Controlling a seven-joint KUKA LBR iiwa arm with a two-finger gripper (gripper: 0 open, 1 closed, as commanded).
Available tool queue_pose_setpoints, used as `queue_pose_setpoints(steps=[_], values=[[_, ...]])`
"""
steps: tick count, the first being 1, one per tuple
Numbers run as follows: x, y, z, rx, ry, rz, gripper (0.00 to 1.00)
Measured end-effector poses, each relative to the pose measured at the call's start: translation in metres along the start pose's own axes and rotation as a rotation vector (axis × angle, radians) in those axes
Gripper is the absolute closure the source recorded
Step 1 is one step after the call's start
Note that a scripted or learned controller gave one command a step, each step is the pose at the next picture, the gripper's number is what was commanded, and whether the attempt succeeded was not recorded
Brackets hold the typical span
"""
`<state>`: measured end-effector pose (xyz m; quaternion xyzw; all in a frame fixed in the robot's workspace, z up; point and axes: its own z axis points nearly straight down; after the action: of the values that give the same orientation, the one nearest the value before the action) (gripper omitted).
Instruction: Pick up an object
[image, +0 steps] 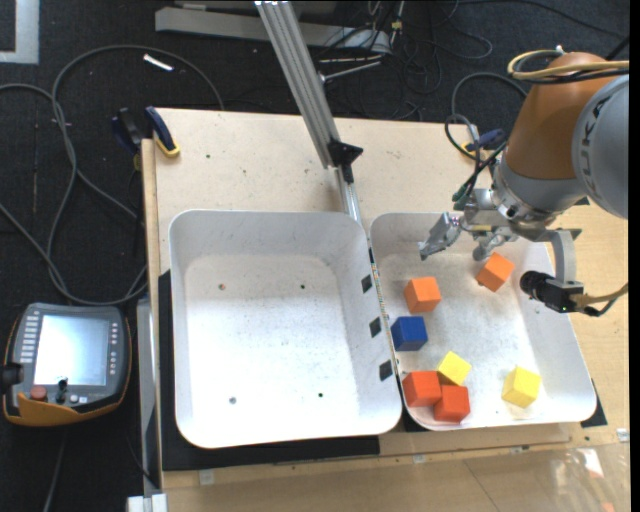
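Camera view: gripper (470, 238) hangs over the right bin (560, 350), at its 12 o'clock end. Risk: a descent from here would probably meet bare floor, since the nearest orange cube (494, 272) lies just off at 4 o'clock and another orange cube (423, 293) at 7 o'clock. Jaws look spread wide, holding nothing, touching no cube.

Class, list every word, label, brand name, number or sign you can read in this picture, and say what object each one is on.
No text can be read here.
The handheld control unit has a screen and buttons, too small and blurred to read.
The small dark marks on the divider between the bins are plain patches, no letters visible.
The coloured blocks, such as the blue block, show no markings.
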<state>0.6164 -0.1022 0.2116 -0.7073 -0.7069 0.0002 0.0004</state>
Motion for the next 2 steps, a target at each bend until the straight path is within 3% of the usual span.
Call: queue_pose_setpoints(steps=[1,2], values=[[-0.0090,-0.0532,0.0793,0.009,0.001,0.003,0.00],[-0.0085,-0.0499,0.0749,-0.001,0.000,0.000,0.00]])
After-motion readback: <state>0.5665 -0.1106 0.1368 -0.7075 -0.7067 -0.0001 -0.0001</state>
